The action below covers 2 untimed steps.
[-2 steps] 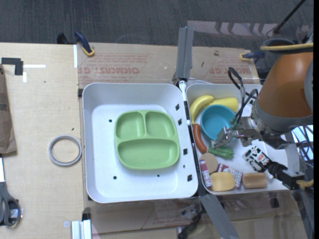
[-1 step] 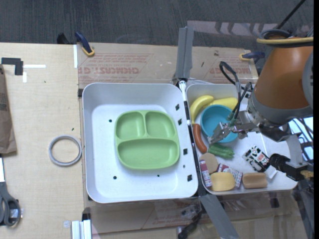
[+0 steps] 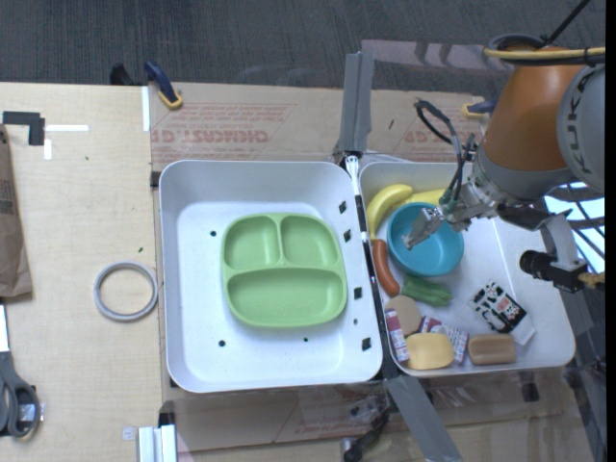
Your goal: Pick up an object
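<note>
The right bin (image 3: 539, 354) holds a blue bowl (image 3: 425, 242), a yellow banana (image 3: 387, 202), a red sausage (image 3: 386, 266), a green pepper-like piece (image 3: 424, 291), a yellow block (image 3: 430, 351), a tan block (image 3: 492, 348) and a black-and-white packet (image 3: 499, 305). My gripper (image 3: 424, 225) hangs over the blue bowl, its fingers pointing down-left into the bowl's opening. I see nothing held between them.
The left bin (image 3: 183, 287) holds a green divided plate (image 3: 284, 269). A roll of tape (image 3: 126, 290) lies on the bench to the left. A blue clamp (image 3: 164, 84) sits at the bench's back. A divider (image 3: 358, 248) runs between the bins.
</note>
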Tool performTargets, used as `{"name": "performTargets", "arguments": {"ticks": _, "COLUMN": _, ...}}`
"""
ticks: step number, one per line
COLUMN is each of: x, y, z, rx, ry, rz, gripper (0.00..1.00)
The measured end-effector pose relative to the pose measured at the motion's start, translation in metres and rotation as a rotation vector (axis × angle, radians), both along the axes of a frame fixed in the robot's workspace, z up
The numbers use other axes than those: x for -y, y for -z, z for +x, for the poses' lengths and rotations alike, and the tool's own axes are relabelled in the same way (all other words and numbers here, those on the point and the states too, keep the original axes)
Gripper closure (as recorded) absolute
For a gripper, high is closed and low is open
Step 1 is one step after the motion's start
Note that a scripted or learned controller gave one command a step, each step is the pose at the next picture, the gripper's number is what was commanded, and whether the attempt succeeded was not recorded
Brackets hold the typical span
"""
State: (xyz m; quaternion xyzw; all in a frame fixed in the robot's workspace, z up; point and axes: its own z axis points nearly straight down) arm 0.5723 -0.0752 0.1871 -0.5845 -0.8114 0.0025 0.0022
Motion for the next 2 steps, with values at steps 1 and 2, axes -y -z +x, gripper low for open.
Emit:
{"name": "performTargets", "arguments": {"ticks": 1, "x": -0.012, "y": -0.047, "z": -0.019, "rx": 0.001, "ry": 0.071, "rz": -0.001, "gripper": 0.0}}
{"name": "performTargets", "arguments": {"ticks": 2, "x": 0.046, "y": 0.009, "z": 0.017, "rx": 0.002, "ry": -0.142, "rz": 0.001, "gripper": 0.0}}
